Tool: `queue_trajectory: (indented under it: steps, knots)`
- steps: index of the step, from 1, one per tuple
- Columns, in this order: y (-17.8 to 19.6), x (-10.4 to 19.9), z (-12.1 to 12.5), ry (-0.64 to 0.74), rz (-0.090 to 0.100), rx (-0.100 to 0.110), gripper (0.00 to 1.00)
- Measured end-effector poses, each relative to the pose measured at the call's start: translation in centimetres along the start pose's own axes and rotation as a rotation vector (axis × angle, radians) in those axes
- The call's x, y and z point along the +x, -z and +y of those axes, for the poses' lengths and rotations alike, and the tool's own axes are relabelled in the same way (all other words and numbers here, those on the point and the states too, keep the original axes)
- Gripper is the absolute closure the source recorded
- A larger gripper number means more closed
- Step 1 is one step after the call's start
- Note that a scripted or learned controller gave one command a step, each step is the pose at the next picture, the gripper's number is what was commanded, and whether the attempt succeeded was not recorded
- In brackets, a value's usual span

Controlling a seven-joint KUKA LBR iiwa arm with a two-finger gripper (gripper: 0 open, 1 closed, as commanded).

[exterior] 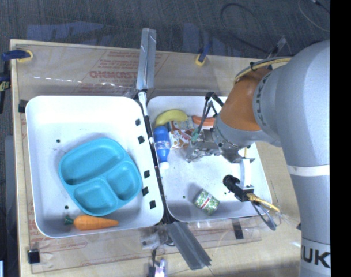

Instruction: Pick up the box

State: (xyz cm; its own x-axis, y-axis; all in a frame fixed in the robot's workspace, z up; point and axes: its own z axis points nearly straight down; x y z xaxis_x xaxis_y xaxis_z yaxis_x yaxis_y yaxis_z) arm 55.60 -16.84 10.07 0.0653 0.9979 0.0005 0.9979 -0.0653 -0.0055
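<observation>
In the right bin (pixel 181 209), a small box with red and white print (pixel 181 136) lies near the back, between the blue bottle (pixel 161 144) and the arm's wrist. My gripper (pixel 192 150) is low over the bin, right beside the box's near right edge. The metal gripper body partly covers the box, and I cannot tell whether it touches the box. The orange band of the arm (pixel 244 105) sits just to the right.
A banana (pixel 170 116) and a small red-orange item (pixel 199 120) lie at the right bin's back. A green printed can (pixel 206 202) lies near its front. The left bin (pixel 42 120) holds a blue divided plate (pixel 100 175) and a carrot (pixel 94 223).
</observation>
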Motion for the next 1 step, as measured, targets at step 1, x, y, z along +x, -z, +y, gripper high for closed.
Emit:
queue_trajectory:
  steps: [1]
  knots:
    - [-1.15,5.19,4.14,-0.158,-0.015,0.026,1.00]
